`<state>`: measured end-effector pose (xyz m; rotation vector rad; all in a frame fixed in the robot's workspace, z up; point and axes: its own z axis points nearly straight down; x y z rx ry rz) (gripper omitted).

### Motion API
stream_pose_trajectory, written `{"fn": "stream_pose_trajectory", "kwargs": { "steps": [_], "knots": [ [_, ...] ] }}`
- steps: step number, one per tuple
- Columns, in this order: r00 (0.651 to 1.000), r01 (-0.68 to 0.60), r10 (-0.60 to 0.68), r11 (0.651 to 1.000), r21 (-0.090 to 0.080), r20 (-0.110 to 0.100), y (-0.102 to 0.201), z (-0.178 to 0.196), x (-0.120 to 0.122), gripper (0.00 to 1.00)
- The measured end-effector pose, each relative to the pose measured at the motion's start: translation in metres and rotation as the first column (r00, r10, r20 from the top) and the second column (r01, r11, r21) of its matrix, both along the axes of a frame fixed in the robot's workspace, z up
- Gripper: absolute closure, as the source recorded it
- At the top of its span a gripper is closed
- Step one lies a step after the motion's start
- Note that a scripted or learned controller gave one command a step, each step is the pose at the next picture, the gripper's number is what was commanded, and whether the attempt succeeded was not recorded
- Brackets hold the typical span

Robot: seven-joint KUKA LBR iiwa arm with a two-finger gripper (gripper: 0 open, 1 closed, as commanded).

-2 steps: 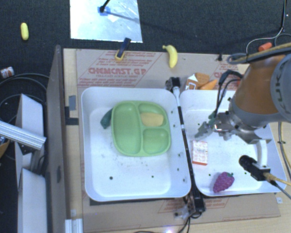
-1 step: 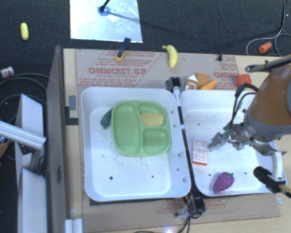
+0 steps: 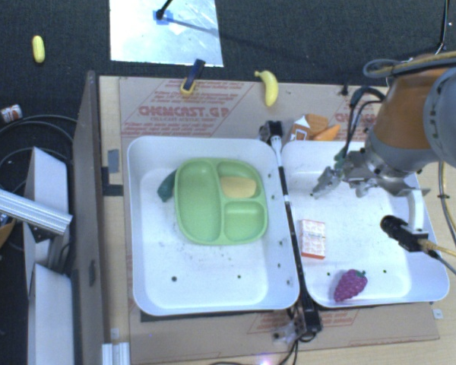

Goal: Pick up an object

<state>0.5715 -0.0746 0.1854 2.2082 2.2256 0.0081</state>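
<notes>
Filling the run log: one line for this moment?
gripper: above right white bin, holds nothing | purple toy grapes, small red-white box: lying in bin

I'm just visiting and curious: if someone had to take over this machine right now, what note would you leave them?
Hand: over the right bin, near its upper left part, with nothing between its fingers; whether they are open or shut is unclear.
Right bin: a small red and white box by the left wall and a purple grape bunch near the front edge.
Left bin: a green divided tray with a yellow item in one compartment.
Done: nothing picked up.
Left: lower onto one object, probably the box, grip and lift.
</notes>
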Motion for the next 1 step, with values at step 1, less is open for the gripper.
{"fn": "stream_pose_trajectory", "kwargs": {
  "steps": [1],
  "knots": [
    [1.0,0.008,-0.008,1.0,0.0,-0.01,-0.0146,-0.1062,0.0056,0.0]
  ]
}}
